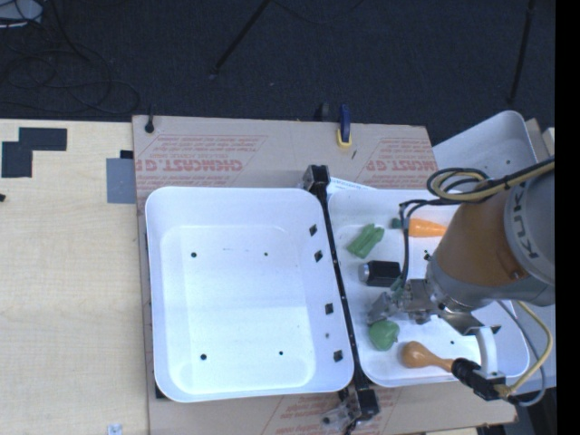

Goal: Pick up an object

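The arm [494,243] comes in from three o'clock, a smooth rounded shell with a broad orange band, looped by yellow and black cables. Its pincer [391,304], a cluster of grey metal parts, hangs low over the right bin [349,208] near that bin's middle; whether it is released or clenched cannot be told from this slanted view, and nothing can be seen gripped in it.

The right bin is shallow, glossy white plastic with rounded corners. Toward its twelve o'clock lies a pale green ridged block [366,240], oblong and tilted. Just below that, at the centre, sits a small black boxy piece [381,271] with a shiny cylindrical end. At about six o'clock from the pincer and just beside it rests a rounded green lump [383,334], matte and smooth. Toward five o'clock lies a tan wooden-looking object [424,357], bulbous at one end and tapering to a handle. An orange tapered piece [424,228] shows at the bin's two o'clock, partly hidden by the arm.

The left bin [159,288] is the same glossy white plastic, squarish, with small dark dots on its floor. A black hinged strip [331,279] runs between the bins. Both rest on a brown cardboard sheet [217,157] printed with red lettering, laid over the pale wood-grain tabletop [63,288].
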`<state>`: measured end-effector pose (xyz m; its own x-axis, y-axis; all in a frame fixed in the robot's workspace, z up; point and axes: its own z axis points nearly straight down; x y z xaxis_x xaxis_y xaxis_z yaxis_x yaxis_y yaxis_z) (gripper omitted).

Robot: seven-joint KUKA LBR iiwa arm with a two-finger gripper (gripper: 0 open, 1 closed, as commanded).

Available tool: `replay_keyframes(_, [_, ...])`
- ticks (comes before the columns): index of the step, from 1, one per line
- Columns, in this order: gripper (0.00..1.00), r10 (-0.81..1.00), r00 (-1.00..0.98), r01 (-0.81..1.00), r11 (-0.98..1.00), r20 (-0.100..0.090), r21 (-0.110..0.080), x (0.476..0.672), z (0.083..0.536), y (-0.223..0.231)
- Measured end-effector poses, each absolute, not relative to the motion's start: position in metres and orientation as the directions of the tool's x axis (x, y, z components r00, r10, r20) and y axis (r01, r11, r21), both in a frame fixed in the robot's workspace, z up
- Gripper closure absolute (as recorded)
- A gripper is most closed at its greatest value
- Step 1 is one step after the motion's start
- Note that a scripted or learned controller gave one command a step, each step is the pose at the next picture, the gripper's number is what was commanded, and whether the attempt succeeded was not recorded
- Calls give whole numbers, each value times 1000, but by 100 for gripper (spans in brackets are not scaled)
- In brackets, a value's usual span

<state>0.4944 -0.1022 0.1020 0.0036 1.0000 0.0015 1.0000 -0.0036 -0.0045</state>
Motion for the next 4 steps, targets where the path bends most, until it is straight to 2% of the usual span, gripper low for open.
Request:
replay_keyframes(1, [0, 1000, -3, 1000, 3, 0, 0, 561, 87, -80])
replay_keyframes(2, [100, 1000, 4, 1000, -4, 1, -5, 558, 98, -83])
replay_keyframes(3, [100, 1000, -4, 1000, 4, -2, 18, 609, 281, -65])
replay_keyframes(4, [100, 1000, -3, 1000, 3, 2, 0, 531, 326, -43])
